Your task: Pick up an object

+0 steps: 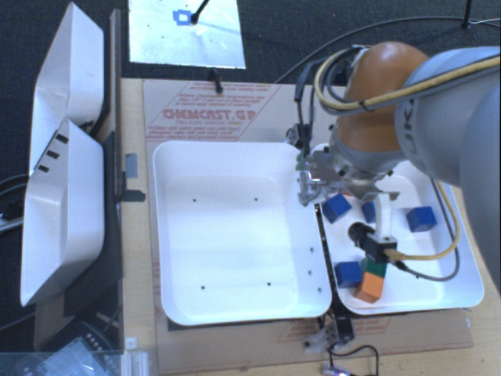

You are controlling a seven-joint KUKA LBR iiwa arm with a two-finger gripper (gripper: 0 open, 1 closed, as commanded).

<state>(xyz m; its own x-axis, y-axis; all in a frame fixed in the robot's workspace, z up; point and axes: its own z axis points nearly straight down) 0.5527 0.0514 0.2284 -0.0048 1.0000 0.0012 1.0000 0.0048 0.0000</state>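
Note:
My gripper (308, 183) hangs under the grey arm with its orange band, over the left edge of the right bin (466, 290), close to the wall shared by the two bins. Just right of it and below lies a blue block (337, 207), with a smaller blue piece (368, 211) beside it. Another blue block (421, 218) lies further right. Near the bin's front sit a blue block (348, 273), a green block (376, 269) and an orange block (369, 288), packed close together. The arm hides the back of this bin.
The left bin (168, 163) is a plain white tray. Spare white bins (66, 178) lean at the far left. A grey metal plate (186, 22) lies behind the bench, and a cardboard sheet (211, 108) lies under both bins.

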